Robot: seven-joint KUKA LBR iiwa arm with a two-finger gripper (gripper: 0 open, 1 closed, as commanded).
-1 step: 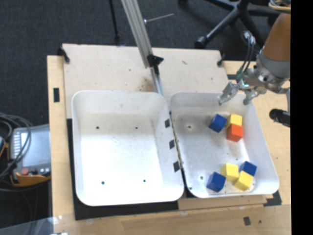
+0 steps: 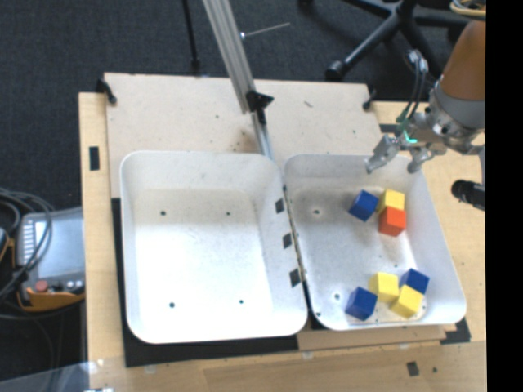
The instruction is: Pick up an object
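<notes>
Above the right bin (image 2: pixel 437 243), at its 1 o'clock corner: pick not begun.
Your gripper (image 2: pixel 398 159) hangs with fingers spread, empty; nearest blue cube (image 2: pixel 364 205) lies at its 7 o'clock, ungrasped.

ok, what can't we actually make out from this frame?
- Claw: fingers small and blurred in the camera view; whether they touch the right bin is unclear.
- Arm: cut off by the right edge; base unseen.
- Orange block: touches the yellow block; stacked or side by side, can't tell.
- Yellow block in the near cluster: partly covers the blue block behind it.
</notes>
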